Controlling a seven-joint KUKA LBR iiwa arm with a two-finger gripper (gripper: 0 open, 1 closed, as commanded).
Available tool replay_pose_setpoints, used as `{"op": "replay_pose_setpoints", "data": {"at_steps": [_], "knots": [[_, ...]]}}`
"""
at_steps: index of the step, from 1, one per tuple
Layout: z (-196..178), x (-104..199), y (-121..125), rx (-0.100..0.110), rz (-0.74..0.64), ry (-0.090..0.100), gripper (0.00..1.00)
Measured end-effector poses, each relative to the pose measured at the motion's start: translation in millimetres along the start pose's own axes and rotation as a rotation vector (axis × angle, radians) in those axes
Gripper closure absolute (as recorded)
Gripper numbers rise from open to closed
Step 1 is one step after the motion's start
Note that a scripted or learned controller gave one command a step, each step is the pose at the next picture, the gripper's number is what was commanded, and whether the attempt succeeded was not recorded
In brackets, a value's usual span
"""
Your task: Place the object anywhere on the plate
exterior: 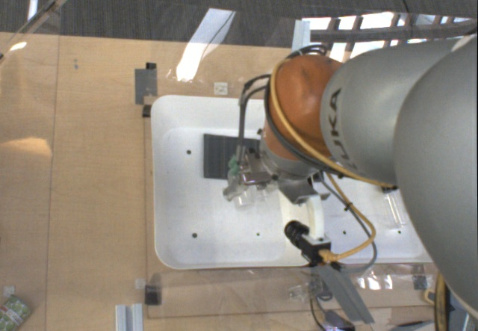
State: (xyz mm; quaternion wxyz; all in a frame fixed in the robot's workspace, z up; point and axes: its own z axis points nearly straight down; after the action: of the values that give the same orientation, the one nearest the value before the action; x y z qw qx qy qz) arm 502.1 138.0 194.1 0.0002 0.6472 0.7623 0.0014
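My jaws [240, 189] hang over the white bin [179, 240], just beside the dark plate [216, 154]; whether they grip anything, I cannot tell. Next I must centre over the plate.

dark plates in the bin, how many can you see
1: a dark plate lies flat in the white bin, upper middle, beside the hand. The arm may hide others.
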Motion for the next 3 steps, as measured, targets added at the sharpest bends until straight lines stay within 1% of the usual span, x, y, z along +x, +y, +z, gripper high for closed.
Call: {"op": "replay_pose_setpoints", "data": {"at_steps": [1, 2, 3], "knots": [[101.1, 56.6, 1.5, 0.0, 0.068, 0.0, 1.0], [9.0, -39.1, -20.4, -0.003, 0.09, -0.001, 1.0], [-53.2, -47.7, -21.8, -0.003, 0.518, -0.001, 1.0]]}}
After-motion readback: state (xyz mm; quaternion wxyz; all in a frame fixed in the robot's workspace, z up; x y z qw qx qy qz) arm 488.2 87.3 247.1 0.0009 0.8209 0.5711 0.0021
